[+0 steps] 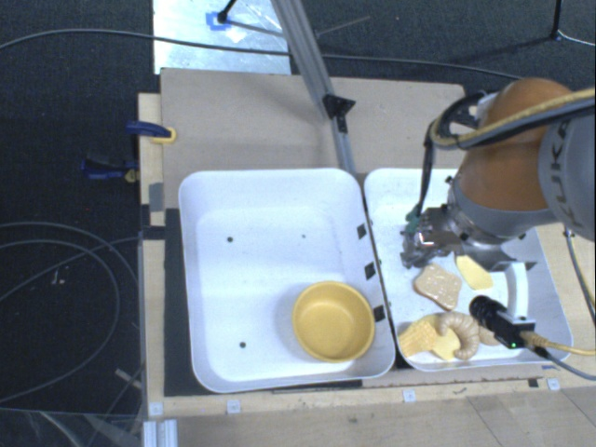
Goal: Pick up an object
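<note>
My gripper [416, 242] hangs over the left part of the right bin [391, 189], just above and left of a tan slice of bread [437, 287]. A small pale yellow piece [473, 273] lies right of the slice. At the bin's front lie a yellow wedge [421, 339] and a beige curled pastry [463, 329], touching each other. Nothing shows in the gripper's grasp. The arm's grey and orange body [507, 161] covers the bin's right rear part. In the left bin [251, 203] a yellow bowl [333, 320] stands upright near the front right corner.
A slanted metal pole [307, 49] crosses the board behind the bins and ends at a black clamp [338, 106]. Blue clamps [149, 131] grip the bench's left edge. Black clips [369, 270] sit on the rim between the bins.
</note>
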You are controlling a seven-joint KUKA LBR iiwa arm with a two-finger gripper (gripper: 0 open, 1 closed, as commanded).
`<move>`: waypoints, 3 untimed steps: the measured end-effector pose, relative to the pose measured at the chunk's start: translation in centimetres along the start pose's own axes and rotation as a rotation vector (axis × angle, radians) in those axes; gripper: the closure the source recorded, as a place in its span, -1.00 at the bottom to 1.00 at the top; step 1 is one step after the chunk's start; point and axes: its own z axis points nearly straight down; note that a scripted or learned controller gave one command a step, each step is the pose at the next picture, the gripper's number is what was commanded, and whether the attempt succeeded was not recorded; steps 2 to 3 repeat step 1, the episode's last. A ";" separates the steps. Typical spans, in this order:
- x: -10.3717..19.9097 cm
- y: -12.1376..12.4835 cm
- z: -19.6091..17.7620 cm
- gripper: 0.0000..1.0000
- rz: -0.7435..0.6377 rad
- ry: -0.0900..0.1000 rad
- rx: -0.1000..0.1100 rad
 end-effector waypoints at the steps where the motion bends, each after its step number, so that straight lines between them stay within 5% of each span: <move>1: 4.7 -0.6 1.5 1.00 0.001 0.000 0.002; 3: 4.7 -0.6 1.5 1.00 0.001 0.000 0.002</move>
